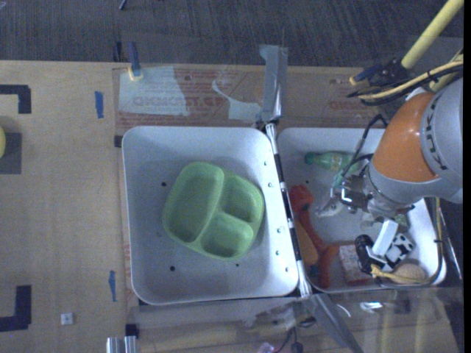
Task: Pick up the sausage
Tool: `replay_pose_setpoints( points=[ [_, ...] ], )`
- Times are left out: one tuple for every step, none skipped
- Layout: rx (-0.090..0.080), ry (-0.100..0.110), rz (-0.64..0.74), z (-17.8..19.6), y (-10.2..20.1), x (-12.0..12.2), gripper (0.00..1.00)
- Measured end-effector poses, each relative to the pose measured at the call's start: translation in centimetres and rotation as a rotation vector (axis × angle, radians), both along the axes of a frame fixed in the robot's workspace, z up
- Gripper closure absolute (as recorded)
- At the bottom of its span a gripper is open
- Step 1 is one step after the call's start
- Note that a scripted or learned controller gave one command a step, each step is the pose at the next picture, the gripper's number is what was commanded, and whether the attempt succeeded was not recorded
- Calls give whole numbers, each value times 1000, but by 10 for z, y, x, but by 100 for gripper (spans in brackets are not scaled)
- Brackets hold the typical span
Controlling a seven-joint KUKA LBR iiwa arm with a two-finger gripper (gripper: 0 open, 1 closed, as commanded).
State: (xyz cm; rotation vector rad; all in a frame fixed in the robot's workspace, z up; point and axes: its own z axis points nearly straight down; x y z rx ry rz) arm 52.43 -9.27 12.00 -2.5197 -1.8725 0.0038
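Your tool [352, 197] hangs at the frame's right, just beside the sausage [301, 200]; you cannot tell its grip state.

Green sectioned plate [213, 210] in a white bin [143, 160]; orange-banded grey arm [412, 153]; reddish-orange sausage [306, 235].

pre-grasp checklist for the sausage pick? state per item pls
1. Sausage located, right bin, along its left wall: ok.
2. Gripper over the right bin: ok.
3. Gripper above the sausage: not ok, it sits to the right of it.
4. Finger opening: cannot tell.
5. Clutter near target: not ok, red item lies close by.
6. Green plate in the left bin, out of the way: ok.
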Motion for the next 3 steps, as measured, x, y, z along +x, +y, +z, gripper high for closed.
replay_pose_setpoints(
  points=[
    [-2,-3,-94,-34,-6,56,0],
    [1,-6,-44,-34,0,-13,0],
    [-2,-7,177,-34,-51,-43,0]
  ],
)
